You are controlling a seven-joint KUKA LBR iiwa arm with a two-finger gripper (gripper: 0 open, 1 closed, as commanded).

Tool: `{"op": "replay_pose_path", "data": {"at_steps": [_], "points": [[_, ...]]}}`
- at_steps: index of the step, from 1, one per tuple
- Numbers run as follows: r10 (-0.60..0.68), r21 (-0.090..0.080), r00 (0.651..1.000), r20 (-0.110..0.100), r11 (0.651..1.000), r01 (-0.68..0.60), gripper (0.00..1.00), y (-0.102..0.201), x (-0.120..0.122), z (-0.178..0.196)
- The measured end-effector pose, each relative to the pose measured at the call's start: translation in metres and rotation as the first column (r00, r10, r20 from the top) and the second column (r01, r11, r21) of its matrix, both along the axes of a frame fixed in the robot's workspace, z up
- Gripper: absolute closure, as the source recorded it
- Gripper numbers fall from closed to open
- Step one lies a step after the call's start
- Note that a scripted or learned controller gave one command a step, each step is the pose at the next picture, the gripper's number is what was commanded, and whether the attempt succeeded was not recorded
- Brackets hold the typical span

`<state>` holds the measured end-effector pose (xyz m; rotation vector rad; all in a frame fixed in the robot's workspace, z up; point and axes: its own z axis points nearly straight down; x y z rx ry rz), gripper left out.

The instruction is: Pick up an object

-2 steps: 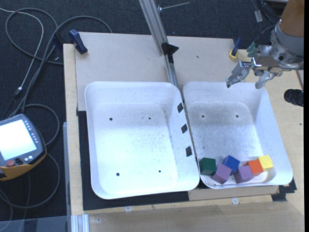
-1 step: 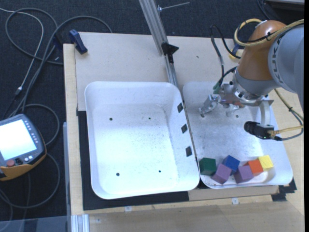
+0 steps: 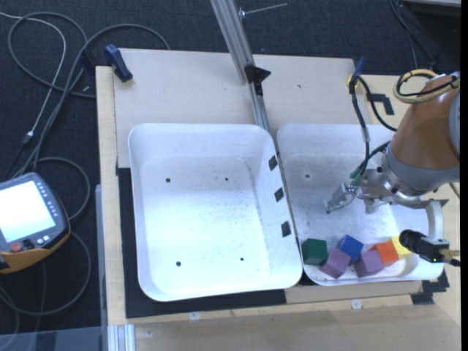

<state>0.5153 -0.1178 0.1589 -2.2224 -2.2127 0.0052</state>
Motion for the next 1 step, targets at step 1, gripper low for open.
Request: {"op": "replay_pose_path", "data": {"at_steps": [1], "points": [[0.007,-0.002,1.0,0.007,1.0,-0.007,0.0,-0.0086,0.0515,-0.0629]]}}
